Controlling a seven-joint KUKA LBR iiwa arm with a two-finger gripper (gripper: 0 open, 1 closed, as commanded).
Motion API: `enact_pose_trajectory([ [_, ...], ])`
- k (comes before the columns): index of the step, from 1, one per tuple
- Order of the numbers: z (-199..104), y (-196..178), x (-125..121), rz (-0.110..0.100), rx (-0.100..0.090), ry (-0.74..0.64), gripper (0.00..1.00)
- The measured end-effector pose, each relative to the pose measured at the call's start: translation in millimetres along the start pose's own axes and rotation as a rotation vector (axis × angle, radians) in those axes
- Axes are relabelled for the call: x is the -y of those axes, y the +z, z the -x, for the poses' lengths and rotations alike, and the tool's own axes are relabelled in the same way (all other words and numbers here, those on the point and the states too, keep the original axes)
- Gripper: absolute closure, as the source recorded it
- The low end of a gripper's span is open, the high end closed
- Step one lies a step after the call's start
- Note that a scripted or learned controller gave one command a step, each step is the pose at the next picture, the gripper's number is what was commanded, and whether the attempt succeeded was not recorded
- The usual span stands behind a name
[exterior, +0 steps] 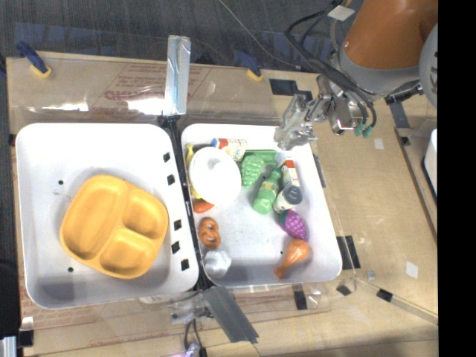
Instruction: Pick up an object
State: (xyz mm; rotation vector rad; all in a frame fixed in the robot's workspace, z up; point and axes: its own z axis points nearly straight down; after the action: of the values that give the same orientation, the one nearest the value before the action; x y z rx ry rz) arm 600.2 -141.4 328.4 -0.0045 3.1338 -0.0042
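My gripper (294, 134) hangs over the far right corner of the right bin (245, 274), open, with nothing between its fingers. Just below it in the bin lie a green block (255, 164), a green bottle (264, 193) and a small bottle with a red label (289, 174). A white round dish (214, 175) sits at the bin's far left. Nearer the front are purple grapes (295, 224), an orange drumstick (295, 255), a brown pretzel (209, 232) and a silvery piece (216, 262).
The left bin (44, 162) holds a yellow divided plate (113, 225). A metal post (178, 73) stands behind the divider between the bins. Cables trail from the arm's wrist (349, 114) over the bench's right side.
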Motion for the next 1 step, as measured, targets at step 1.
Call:
enact_pose_trajectory([
  [1, -11.7, -17.7, 69.8, -0.001, -0.004, 0.330, 1.00],
])
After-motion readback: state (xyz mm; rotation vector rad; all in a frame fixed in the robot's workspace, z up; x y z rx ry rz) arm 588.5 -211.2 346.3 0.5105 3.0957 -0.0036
